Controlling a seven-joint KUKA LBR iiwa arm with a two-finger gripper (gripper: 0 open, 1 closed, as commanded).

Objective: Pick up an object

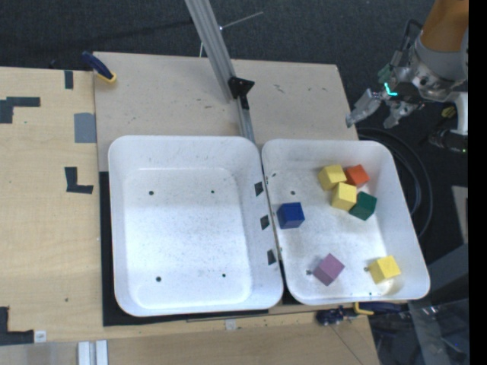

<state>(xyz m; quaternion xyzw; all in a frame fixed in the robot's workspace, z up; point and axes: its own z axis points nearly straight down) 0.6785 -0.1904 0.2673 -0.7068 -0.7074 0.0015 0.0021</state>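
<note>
End effector parked off the bin, blocks below-left

I see my end effector [380, 111], fingers spread and holding nothing, above the right bin's [304, 152] far corner; the nearest yellow block [332, 176] lies down-left inside it.

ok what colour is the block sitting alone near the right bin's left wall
Blue, seen best in the camera view.

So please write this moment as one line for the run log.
pincer: open, holds nothing, above bench beyond right bin | right bin: three yellow blocks, orange, green, blue, purple | status: nothing picked yet
</note>
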